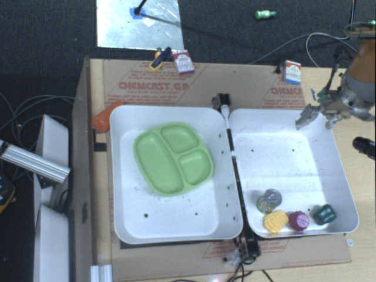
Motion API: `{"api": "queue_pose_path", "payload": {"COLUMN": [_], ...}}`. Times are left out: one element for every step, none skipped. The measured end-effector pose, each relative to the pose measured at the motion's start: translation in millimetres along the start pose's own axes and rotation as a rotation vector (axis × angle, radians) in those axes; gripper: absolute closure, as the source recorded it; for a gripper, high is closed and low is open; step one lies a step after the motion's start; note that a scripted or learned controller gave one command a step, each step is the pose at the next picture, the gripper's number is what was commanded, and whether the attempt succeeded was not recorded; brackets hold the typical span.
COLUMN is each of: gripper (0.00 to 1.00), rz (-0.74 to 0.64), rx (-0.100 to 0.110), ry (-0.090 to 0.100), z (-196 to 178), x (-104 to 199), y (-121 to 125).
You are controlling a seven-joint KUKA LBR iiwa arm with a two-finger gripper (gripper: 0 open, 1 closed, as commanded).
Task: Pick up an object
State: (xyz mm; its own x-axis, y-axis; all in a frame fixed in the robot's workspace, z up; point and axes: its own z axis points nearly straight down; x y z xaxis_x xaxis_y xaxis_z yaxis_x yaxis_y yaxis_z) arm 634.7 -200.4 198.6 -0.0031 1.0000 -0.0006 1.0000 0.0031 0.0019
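Nothing is being held by the gripper (319, 117), seemingly spread apart above the right bin's (294, 157) far rim.

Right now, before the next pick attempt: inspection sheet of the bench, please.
Surface: two white bins side by side, left bin, right bin.
Job's things: silver can, yellow piece, purple piece, green piece, clustered at the right bin's near edge.
Clutter: green tray in left bin; two small cartons behind the bins.
Claw: over right bin's far right corner, holding nothing seen.
Cables: grey cable to the arm.
Surroundings: metal sheet, small bottle on dark floor.
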Motion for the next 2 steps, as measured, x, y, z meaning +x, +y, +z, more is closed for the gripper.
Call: {"api": "queue_pose_path", "payload": {"gripper": [0.00,0.00], "rz": [0.002,0.000], "rx": [0.002,0.001], "ry": [0.001,0.001], "z": [61.4,114.2], "x": [-5.9,39.4], "y": [-23.3,-56.4]}}
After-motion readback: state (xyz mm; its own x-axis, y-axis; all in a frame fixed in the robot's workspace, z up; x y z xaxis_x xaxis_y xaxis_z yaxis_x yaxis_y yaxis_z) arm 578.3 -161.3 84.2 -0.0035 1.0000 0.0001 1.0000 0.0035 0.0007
